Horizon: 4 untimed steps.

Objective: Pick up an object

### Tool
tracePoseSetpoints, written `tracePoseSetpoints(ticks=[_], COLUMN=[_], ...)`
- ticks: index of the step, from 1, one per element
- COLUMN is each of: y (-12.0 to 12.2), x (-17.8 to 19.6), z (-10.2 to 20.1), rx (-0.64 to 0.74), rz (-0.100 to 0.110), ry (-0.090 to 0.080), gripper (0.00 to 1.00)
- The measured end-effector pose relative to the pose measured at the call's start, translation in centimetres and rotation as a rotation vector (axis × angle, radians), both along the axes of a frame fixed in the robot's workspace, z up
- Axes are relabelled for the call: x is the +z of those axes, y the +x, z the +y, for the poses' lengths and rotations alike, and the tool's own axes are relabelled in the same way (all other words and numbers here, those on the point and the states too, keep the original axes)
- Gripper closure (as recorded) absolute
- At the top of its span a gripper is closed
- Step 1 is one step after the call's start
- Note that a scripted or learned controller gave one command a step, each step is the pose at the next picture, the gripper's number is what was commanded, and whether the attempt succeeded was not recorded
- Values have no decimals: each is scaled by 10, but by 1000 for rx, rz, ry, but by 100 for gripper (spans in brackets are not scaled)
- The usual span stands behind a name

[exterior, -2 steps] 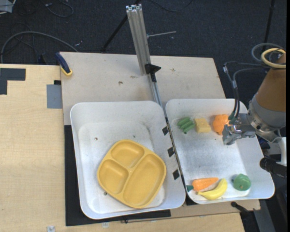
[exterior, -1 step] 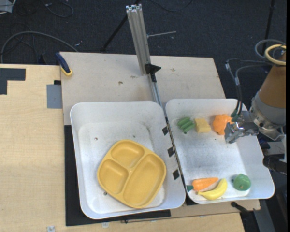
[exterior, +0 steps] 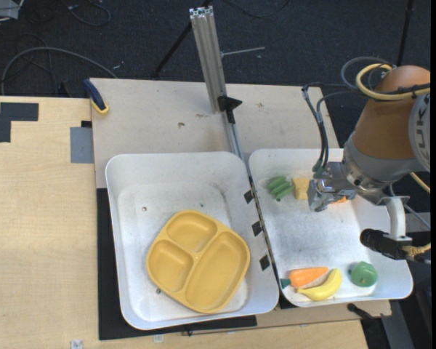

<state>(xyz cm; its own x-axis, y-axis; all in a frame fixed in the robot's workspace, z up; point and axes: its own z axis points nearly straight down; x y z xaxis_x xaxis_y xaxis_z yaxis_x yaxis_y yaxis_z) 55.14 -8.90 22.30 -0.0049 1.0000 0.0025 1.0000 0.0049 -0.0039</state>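
**Gripper low in the right bin, beside the yellow block**

Camera view: reaching in from the right, arm bent down over the right bin. Gripper low near the bin's upper middle, just beside a small yellow block; a sliver of orange at its right side. Fingers too small and dark to read, so grip impossible to tell. Green ridged toy just left of the block. Down at the near edge: toy carrot touching toy banana, green apple close by. Over in the left bin, a yellow divided plate.
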Motion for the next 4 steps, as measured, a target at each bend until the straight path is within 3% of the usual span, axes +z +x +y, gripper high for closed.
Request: tracePoseSetpoints(ticks=[2,4], y=[27,56], x=[-11,6], z=[90,194], rx=[-1,0], rz=[-1,-3], ry=[-1,-1], gripper=[100,100])
